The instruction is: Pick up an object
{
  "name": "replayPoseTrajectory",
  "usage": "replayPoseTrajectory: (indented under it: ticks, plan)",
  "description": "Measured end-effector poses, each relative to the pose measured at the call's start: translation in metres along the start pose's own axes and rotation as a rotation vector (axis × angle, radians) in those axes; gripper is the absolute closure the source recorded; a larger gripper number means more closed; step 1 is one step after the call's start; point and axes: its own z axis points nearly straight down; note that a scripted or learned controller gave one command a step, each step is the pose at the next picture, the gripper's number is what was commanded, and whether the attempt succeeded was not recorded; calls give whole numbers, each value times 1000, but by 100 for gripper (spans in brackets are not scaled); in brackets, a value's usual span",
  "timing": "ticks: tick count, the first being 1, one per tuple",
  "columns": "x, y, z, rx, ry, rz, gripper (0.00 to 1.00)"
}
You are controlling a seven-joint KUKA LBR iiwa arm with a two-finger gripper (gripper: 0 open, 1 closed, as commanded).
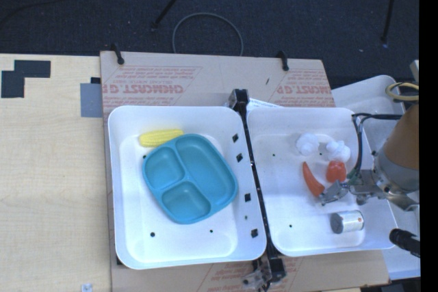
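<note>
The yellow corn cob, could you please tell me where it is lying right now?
The yellow corn cob lies in the left bin, near its far left corner, right beside the upper edge of the blue divided plate.

Slim orange-red object (313, 179) lies slanted in right bin (287, 229).

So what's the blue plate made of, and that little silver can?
The blue divided plate looks like plastic: one even colour, soft rounded edges, a dull sheen, three moulded compartments. The small silver can, lying on its side in the right bin, looks like metal, because it shines bright grey, though it is too small to be sure.
</note>
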Motion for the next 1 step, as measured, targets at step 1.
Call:
replayPoseTrajectory:
  ticks: [1]
  plan:
    - [-1, 1, -13, -3, -1, 3, 100]
